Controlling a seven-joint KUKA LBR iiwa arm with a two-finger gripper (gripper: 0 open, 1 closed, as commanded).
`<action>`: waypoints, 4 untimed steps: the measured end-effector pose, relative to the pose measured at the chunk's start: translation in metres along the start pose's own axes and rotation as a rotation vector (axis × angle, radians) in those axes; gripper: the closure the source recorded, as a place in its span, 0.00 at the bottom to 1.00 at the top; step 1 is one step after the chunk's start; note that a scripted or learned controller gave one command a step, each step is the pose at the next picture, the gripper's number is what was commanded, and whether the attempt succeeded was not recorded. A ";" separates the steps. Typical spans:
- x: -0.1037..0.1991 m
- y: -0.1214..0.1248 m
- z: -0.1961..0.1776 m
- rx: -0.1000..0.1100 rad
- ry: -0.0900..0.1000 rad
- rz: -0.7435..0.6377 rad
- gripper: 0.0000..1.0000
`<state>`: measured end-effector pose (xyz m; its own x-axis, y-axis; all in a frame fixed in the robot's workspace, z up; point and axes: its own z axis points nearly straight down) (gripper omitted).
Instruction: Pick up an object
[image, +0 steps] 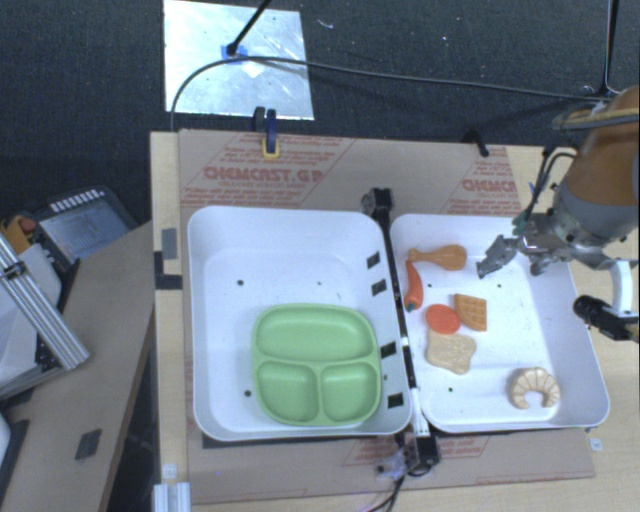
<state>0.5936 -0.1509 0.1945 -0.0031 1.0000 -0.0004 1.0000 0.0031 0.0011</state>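
The right bin (570, 330) holds several toy foods: a tan drumstick (440, 257), an orange carrot (413, 285), a red tomato (443, 319), a square cracker (471, 311), a pale toast slice (451, 351) and a croissant (533, 388). My gripper (497, 258) hangs above the bin's upper right part, to the right of the drumstick and above the cracker. Its fingers point left and down, with nothing visibly between them.
A green three-part plate (315, 362) lies in the left bin (220, 300). A black divider with clips (385, 270) runs between the bins. The grey arm with its orange band (600, 170) comes in from the right. A yellow clamp (270, 135) sits behind the bins.
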 end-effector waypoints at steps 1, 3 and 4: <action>0.002 0.009 0.046 0.002 0.000 -0.003 0.00; -0.007 0.007 0.110 -0.001 0.000 0.001 0.00; -0.007 0.008 0.099 -0.003 0.000 0.001 1.00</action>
<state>0.6015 -0.1577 0.0959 -0.0023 1.0000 -0.0008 1.0000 0.0023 0.0040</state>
